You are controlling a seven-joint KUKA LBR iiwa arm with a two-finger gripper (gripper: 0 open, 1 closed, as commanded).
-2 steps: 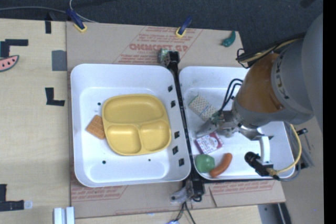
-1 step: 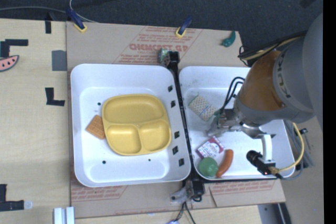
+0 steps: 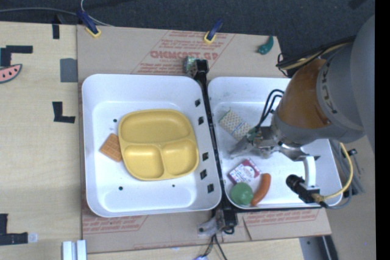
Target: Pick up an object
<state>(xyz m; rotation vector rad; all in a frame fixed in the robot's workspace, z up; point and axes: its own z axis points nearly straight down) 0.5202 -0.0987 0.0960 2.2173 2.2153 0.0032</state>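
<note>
Reaching into the right bin [image 3: 317, 195], the gripper [image 3: 244, 144] sits low over the floor, between the checkered packet [image 3: 233, 123] on its far side and the red-white packet [image 3: 242, 171] on its near side. Nothing shows between the tips; open or closed, cannot tell. Green ball [image 3: 241, 193] and carrot [image 3: 262, 188] lie near, at the front wall. Judged step: approach, no grasp yet. Next move needs a firm descent onto one item. Wrist hides the bin's right half.

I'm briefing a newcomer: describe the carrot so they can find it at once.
Look at the right-hand white bin, the one the arm reaches into. Along its near edge lies a small cluster; the carrot is the slim orange-red piece leaning beside the round green ball, below the red-and-white packet. Nothing else there is long and orange.
</note>
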